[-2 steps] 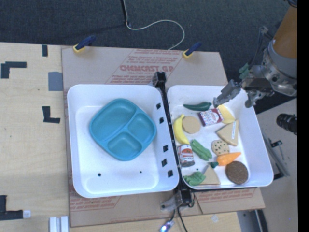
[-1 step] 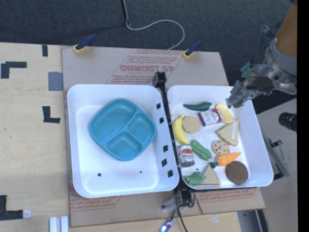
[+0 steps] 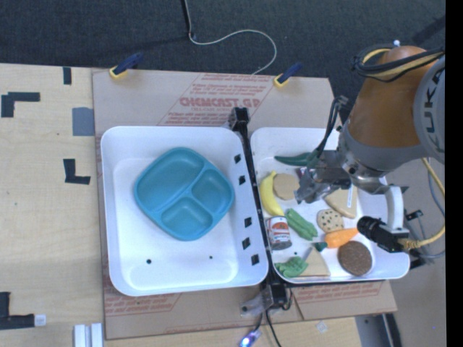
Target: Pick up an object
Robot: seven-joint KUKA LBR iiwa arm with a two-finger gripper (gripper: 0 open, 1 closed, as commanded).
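- Looking down on two white bins side by side on a cardboard sheet [image 3: 217, 103], with the left bin [image 3: 119, 215] on one side and the right bin [image 3: 264, 139] on the other.
- Left bin: a blue sectioned plate [image 3: 184, 192] sits in the middle, three compartments showing, all bare.
- Right bin: packed with toy food, and here is the arm [image 3: 391, 107], grey with an orange band, reaching in from the right.
- The gripper [image 3: 312, 186] hangs low over the bin's middle, just right of a tan round cookie [image 3: 284, 186].
- The claw's state: cannot tell, the dark metal parts blur together there.
- Nothing visible between its tips, so no grasp to call.
- A banana [image 3: 270, 195] lies along the bin's left wall, curved, beside the tan piece.
- Below it, a small can [image 3: 279, 232] with a red label.
- A green pod [image 3: 301, 223] lies slanted just right of the can.
- A carrot [image 3: 340, 238] lies near the bin's lower right, above a brown disc [image 3: 355, 257].
- A chip cookie [image 3: 329, 219] sits between gripper and carrot.
- A dark green leaf [image 3: 293, 160] pokes out just up and left of the gripper.
- At the near wall, a green leafy piece [image 3: 291, 267] touches a pale wedge [image 3: 316, 266].
- Two clamps, yellow and blue, pin the cardboard's far corners.
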